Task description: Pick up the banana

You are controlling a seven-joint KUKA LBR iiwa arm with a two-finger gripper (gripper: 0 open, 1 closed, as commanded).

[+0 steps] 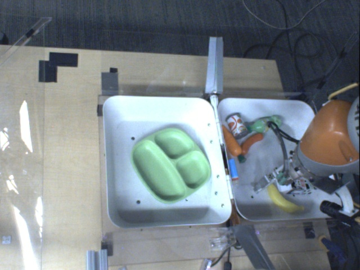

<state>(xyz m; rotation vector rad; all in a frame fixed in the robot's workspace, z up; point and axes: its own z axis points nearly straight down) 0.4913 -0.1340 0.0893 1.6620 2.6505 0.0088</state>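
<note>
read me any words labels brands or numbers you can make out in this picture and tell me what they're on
No text can be read in this view.
Small white and red can in the right white bin: its end face bears a print, too blurred to read.
Blue and white tube-like item by the bin divider: any marking is too small to tell.
Green three-compartment plastic tray, yellow banana: no lettering visible.

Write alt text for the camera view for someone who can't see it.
A grey arm's gripper hangs low in the right bin, just above a banana lying near the front wall. Behind it lie a small can, an orange carrot-like toy and a blue marker; the left bin holds a green divided tray.
</note>
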